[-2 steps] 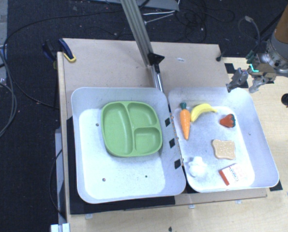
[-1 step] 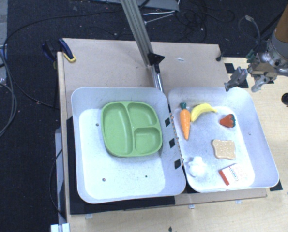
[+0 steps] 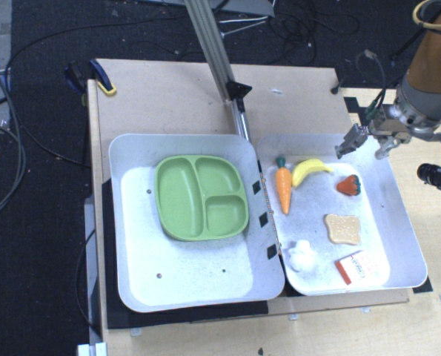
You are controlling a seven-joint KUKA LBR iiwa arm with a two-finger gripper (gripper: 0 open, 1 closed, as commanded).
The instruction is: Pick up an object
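While the gripper (image 3: 365, 144) hangs spread apart with nothing in it over the right bin's (image 3: 405, 225) far edge, six toys lie inside: one carrot (image 3: 283, 189), one banana (image 3: 310, 170), one strawberry (image 3: 348, 186), one toast slice (image 3: 343, 229), one red packet (image 3: 352, 267), and one white lump (image 3: 302, 256), maybe an egg. One green plate (image 3: 202, 197) sits in the left bin (image 3: 131, 258).

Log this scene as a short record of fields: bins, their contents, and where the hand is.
left bin: holds a green divided plate
right bin: holds six small items
items, far to near: banana, carrot, red strawberry-like piece, toast slice, small white item, red and white packet
hand: above the far right corner of the right bin, nothing between its fingers
nearest item to hand: the red piece
task state: no object picked up yet
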